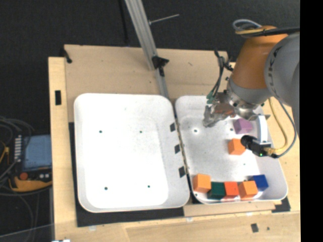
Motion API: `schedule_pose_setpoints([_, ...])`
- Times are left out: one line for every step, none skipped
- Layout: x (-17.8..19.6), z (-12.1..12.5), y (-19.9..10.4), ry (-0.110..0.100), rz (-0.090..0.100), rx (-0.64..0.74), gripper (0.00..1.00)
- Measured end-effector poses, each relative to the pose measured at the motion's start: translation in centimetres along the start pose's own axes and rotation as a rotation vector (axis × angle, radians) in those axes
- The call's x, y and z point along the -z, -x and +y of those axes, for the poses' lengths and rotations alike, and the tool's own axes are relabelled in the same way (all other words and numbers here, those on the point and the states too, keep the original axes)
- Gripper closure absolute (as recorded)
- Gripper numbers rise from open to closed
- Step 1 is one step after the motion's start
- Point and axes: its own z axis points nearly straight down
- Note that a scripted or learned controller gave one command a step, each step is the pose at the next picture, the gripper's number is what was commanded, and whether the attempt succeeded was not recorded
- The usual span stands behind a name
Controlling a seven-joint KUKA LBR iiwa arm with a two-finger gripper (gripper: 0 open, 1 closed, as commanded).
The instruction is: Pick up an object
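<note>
My gripper point(212, 116) hangs over the upper middle of the right bin point(202, 150), below the orange wrist band. A purple block point(244, 126) lies just to its right, partly under the arm. An orange block point(235, 146) sits lower, near the bin's middle right. Along the bin's front edge lie an orange block point(202, 182), a green block point(217, 190), two more orange blocks point(231, 188) point(248, 188) and a blue block point(260, 181). Nothing shows between the fingers.
The left bin point(123, 150) lies beside the right one on the wooden bench. A slanted metal pole point(146, 39) rises behind the bins. Cables and a blue device point(38, 153) sit off the bench's left side.
</note>
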Motion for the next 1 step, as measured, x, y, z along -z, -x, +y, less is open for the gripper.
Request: schedule_pose_setpoints([0.0, 0.0, -4.65, -0.001, 0.001, 0.001, 1.0])
